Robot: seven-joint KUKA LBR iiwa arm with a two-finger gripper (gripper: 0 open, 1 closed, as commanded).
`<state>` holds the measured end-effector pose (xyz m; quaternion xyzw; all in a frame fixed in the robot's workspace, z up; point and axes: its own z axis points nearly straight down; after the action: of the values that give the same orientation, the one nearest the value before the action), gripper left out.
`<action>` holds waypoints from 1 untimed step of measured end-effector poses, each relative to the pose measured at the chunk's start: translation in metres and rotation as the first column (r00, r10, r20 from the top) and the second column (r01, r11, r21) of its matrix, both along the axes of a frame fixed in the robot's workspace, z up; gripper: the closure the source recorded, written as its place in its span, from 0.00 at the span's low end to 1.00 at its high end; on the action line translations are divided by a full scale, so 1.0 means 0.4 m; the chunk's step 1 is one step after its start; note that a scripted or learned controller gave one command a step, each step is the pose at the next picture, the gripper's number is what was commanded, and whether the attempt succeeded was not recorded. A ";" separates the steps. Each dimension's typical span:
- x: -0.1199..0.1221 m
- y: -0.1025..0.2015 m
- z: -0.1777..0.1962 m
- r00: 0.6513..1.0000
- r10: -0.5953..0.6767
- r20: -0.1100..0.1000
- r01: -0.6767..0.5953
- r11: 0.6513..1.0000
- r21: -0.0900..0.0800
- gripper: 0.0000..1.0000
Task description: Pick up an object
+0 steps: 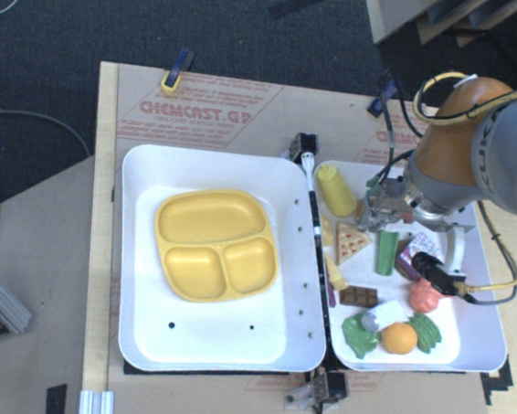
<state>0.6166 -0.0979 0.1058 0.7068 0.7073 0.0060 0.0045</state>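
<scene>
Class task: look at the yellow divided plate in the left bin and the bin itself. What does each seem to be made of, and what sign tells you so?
Yellow plate: probably moulded plastic, matte, with one even colour and soft rounded compartment ridges. Left bin: likely thin formed plastic, smooth white with a slight sheen and rounded corners; metal cannot be ruled out.

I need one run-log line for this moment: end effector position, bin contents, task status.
end effector: over right bin, near green cylinder | left bin: yellow tray | pick: not yet shown
</scene>
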 end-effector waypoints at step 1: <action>-0.022 -0.003 0.141 1.000 -0.001 -0.010 0.001 1.000 -0.004 1.00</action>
<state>0.6080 -0.0992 0.1623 0.7071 0.7071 0.0013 0.0025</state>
